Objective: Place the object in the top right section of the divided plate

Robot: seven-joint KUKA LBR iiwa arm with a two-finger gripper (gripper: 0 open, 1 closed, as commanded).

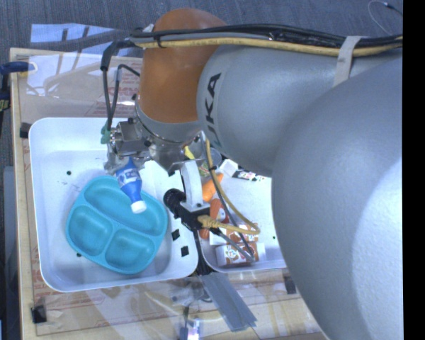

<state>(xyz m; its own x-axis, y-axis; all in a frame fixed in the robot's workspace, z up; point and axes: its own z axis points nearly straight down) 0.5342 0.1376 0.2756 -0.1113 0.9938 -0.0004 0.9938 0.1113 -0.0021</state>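
End effector (125, 149) grips small blue bottle (130, 183) at its upper end. Bottle hangs below end effector, long axis slanting down-right, white cap over top right section of divided plate (92, 225).

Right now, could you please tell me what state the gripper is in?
Gripper: closed on the bottle, above the top right section of the plate.

Robotics lab: grey arm (304, 119) with bundled cables (269, 37) over a wooden bench (18, 211), two white bins (42, 190), blue clamp (10, 68) at bench corner.
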